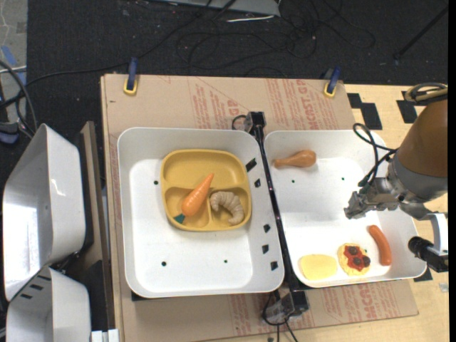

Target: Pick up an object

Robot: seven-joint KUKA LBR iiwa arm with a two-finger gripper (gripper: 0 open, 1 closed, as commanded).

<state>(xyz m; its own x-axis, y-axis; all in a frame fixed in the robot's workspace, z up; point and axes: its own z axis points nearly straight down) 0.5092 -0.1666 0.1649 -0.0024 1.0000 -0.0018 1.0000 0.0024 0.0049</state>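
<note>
The right bin (324, 184) holds a brown chicken drumstick (296, 160) near its far edge. Along its near edge lie a pale yellow disc (318, 266), a small pizza piece (354, 258) and a red sausage (380, 244). My gripper (358, 206) hangs over the right bin's right side, just above and left of the sausage, with nothing seen between its fingers. In the left bin (142, 219) a yellow divided plate (171, 169) carries an orange carrot (197, 195) and a beige shrimp (229, 205).
The arm's grey wrist and orange band (431, 148) cover the right bin's right rim. A black divider (271, 212) runs between the bins. Cardboard (214, 98) lies under both. White containers (43, 191) stand at the left.
</note>
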